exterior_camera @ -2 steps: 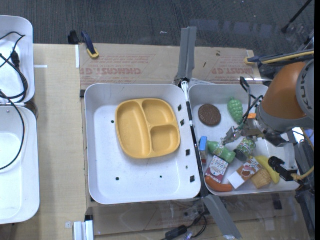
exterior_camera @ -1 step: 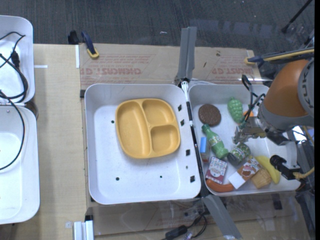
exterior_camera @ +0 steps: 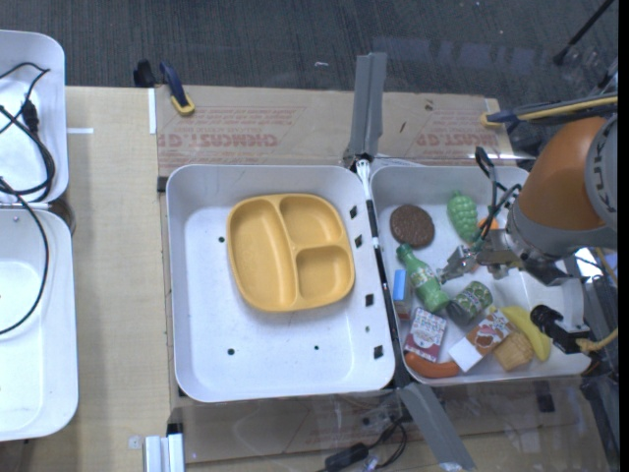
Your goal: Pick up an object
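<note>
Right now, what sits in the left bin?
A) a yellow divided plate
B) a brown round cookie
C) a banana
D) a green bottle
A: the yellow divided plate lies alone on the floor of the left bin, while the green bottle, banana and brown cookie are all in the right bin.

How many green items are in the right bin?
3: a bottle at centre-left, a can below the gripper, a bumpy one near the top. Others may be hidden.
</note>
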`<action>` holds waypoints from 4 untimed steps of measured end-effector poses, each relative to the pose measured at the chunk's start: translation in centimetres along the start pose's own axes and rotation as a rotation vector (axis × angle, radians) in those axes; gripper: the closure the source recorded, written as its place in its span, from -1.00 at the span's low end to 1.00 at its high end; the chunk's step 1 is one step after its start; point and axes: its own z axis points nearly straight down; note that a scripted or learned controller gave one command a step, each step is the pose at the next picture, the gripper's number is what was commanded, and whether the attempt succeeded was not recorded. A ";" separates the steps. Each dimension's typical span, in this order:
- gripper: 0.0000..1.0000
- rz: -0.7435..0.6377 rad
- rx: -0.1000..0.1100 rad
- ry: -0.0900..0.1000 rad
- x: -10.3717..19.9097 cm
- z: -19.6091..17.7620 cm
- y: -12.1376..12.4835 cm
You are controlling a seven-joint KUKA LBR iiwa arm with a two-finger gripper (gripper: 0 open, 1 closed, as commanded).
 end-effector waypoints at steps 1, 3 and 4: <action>-1.00 0.109 0.014 0.006 -2.8 1.4 -1.9; 1.00 0.047 0.011 0.001 -2.0 0.5 11.4; 1.00 0.047 0.013 0.004 2.1 -12.2 9.9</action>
